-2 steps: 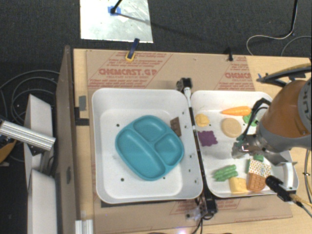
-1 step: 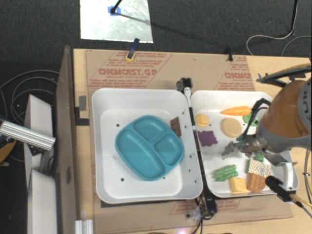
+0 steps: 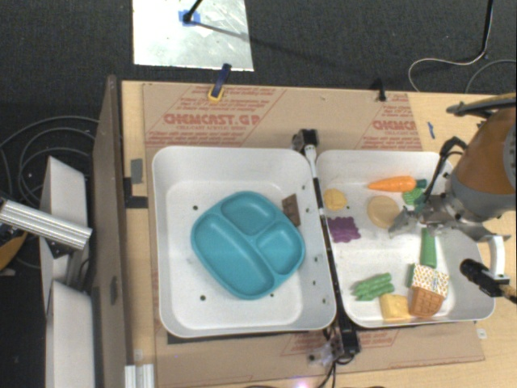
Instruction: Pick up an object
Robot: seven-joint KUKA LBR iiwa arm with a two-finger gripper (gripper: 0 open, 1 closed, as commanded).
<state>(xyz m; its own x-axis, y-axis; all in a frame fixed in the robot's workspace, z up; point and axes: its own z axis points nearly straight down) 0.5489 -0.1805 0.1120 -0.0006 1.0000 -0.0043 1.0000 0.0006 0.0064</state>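
My end effector [image 3: 412, 219] hovers low in the right bin [image 3: 468, 309], just beside the round tan food piece [image 3: 383, 210] and above the green bottle [image 3: 427, 249]; whether it grips anything, I cannot tell. The teal plate [image 3: 246, 243] lies in the left bin [image 3: 182, 184].

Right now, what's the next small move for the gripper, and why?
Probably a short descent. The gripper sits over the right bin, beside the round tan piece and above the green bottle-like item, with nothing visibly held. Which of the two it lines up with is unclear.
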